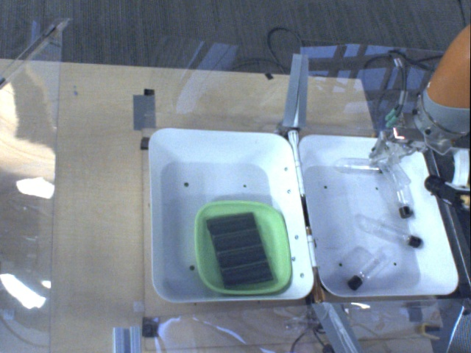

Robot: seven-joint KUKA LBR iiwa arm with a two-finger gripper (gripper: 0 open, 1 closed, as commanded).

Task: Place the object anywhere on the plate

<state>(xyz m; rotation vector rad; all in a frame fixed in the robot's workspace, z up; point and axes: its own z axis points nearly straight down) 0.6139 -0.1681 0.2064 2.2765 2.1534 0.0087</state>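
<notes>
Gripper (pixel 390 147) hangs at the far right corner of the right bin (pixel 324 271), under the grey wrist and its orange band (pixel 450 72), and it seems to sit right over the end of a clear tube (pixel 359 166) lying near the bin's back wall; whether that tube is actually caught cannot be told from this slant. Three more clear tubes with black caps lie in the same bin: one (pixel 401 197) along the right side, one (pixel 388 232) in the middle, one (pixel 366 267) towards the front. The green plate (pixel 202 241) rests in the left bin (pixel 158 219) at its front, and a dark ribbed block (pixel 239 250) covers most of its middle. By my judgement this is the picking step, with nothing yet carried across. The next move calls for a firm hold on one tube, a lift over the wall between the bins, and a set-down on the plate. Both bins stand on a pale wooden bench (pixel 81 219), with clear panels about it and cables (pixel 283 39) behind
</notes>
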